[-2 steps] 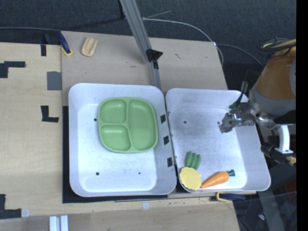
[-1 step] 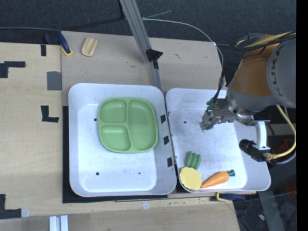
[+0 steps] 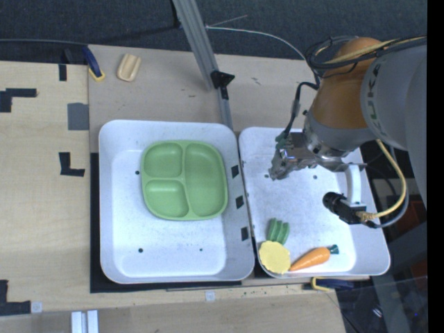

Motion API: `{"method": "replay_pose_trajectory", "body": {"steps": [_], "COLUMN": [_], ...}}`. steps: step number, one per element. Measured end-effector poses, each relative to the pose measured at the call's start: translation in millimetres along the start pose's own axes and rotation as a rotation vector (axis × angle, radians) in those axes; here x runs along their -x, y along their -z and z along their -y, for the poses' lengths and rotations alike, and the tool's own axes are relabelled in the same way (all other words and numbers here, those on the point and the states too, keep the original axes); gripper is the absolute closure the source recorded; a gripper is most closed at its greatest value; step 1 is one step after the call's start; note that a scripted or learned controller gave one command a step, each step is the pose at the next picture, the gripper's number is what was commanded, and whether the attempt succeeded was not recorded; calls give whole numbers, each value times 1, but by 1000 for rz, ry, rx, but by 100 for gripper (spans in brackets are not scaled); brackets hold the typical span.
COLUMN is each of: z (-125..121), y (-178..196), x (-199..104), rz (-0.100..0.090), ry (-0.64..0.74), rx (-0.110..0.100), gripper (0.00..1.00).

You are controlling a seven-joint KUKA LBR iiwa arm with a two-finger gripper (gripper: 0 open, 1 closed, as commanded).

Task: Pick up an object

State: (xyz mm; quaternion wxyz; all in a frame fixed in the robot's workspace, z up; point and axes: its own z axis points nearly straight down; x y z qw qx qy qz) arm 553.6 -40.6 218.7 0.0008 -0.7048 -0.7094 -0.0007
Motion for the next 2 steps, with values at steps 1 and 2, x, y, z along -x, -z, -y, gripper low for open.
{"method": "replay_pose_trajectory", "body": {"steps": [1,2], "z": [-17,-24], "y": [1,15], "x": [-60,-112], "rz": [0,0], "ry": [2,1], "rx": [-1,0], "gripper": [100,100]}}
